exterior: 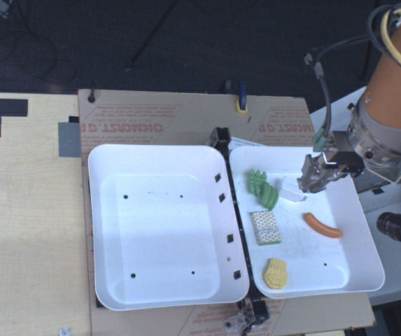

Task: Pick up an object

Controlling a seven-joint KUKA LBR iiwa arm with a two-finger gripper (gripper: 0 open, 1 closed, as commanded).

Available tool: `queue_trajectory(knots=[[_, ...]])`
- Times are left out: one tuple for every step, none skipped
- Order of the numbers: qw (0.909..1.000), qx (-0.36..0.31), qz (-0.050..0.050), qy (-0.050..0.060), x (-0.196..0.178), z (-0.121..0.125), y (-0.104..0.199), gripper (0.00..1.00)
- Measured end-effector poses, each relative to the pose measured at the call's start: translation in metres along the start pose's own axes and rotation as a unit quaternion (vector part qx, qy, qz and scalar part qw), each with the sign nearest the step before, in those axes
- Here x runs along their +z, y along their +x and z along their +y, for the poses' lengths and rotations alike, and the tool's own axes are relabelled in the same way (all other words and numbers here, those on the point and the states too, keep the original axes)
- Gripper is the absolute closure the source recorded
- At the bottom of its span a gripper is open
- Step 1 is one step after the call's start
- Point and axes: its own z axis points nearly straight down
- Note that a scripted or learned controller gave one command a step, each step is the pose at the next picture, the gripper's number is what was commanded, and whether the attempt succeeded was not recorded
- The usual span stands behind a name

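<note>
The right bin (357, 271) holds a green ridged piece (262, 188), a pale patterned block (265, 227), a yellow corn-like piece (275, 274) and an orange sausage (321, 225). A small clear or white object (290, 191) lies beside the green piece. My gripper (313, 178) hangs over the upper middle of this bin, just right of that clear object and above the sausage. I see nothing held between its fingers.
The left bin (102, 187) sits beside the right one, with a black clip strip (227, 208) along their shared edge. Brown cardboard (151, 121) lies under both bins. Cables (322, 82) trail from the arm at the upper right.
</note>
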Motion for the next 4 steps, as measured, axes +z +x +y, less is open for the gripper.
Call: queue_trajectory(knots=[[1.0000,0.001,-0.001,0.005,-0.005,0.000,-0.002,1.00],[1.0000,-0.002,-0.001,0.007,-0.015,0.000,-0.001,1.00],[0.9999,0.004,-0.001,0.010,0.106,0.007,-0.008,1.00],[1.0000,0.001,0.000,0.000,0.030,0.040,0.032,1.00]])
